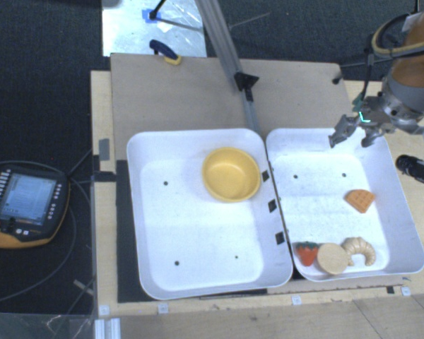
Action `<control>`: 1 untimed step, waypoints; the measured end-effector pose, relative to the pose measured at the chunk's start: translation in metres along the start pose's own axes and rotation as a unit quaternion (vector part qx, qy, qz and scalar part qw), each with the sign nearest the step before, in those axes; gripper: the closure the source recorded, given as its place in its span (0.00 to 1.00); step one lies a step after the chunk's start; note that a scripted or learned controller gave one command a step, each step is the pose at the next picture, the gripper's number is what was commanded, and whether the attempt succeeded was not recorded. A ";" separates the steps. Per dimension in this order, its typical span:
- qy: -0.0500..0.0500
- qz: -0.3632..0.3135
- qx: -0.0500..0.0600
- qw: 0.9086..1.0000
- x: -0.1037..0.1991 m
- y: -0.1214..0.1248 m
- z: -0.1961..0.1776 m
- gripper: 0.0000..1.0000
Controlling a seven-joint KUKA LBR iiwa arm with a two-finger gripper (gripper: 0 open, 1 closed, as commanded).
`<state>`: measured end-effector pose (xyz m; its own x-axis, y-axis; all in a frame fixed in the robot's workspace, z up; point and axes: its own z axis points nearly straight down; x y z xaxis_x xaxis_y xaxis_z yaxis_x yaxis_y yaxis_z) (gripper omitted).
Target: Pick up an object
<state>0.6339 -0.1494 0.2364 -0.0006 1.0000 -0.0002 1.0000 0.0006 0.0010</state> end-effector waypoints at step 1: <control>0.000 0.000 0.000 1.000 0.000 0.000 0.000 0.00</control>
<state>0.6339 -0.1494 0.2364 -0.0006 1.0000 -0.0002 1.0000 0.0006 0.0009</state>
